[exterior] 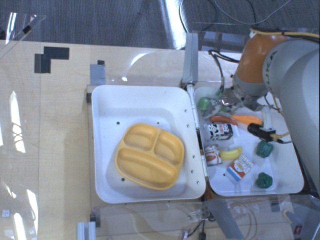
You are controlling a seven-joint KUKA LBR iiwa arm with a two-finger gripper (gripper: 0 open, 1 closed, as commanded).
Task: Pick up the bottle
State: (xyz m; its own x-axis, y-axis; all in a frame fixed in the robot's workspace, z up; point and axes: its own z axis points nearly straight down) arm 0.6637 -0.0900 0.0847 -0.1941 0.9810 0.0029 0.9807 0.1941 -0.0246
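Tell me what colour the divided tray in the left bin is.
Yellow; the tray shows plainly in the camera view.

My one camera sits fixed above the bench [50, 134], looking down at a slant on both white bins [100, 134]. I see the arm [295, 74] entering from the right, fairly close.

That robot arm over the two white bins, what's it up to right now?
The grey arm reaches in from the right and its gripper is down in the right bin, near the far left corner among small items: a carrot, a banana, a black-and-white carton and green pieces. Nothing can be seen held in it. The left bin holds a yellow divided plate.
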